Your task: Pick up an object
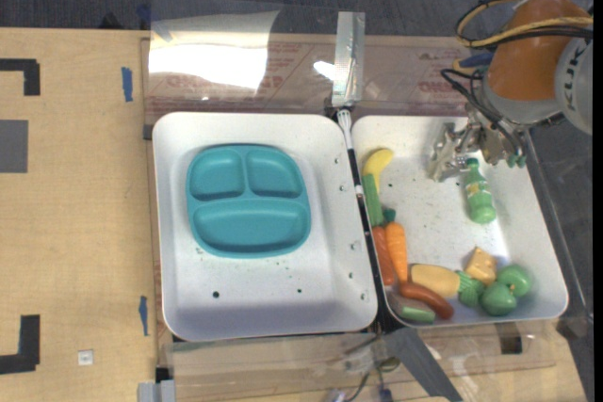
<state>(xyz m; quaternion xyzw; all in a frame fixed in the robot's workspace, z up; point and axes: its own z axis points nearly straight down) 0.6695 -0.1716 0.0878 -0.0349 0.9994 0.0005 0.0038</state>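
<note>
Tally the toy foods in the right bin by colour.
Yellow: 2, banana, corn
Green: 3, bottle, apple, pod
Orange: 2, carrot, wedge
Red: 1, sausage
Total: 8

The arm (551, 52) is running off the right edge — gripper (462, 151) finger spacing is blurring, unreadable.

The grey arm (565, 75) with its orange band (532, 52) reaches in from the right. Its gripper (459, 157) points down over the back part of the right bin (546, 240).
</note>
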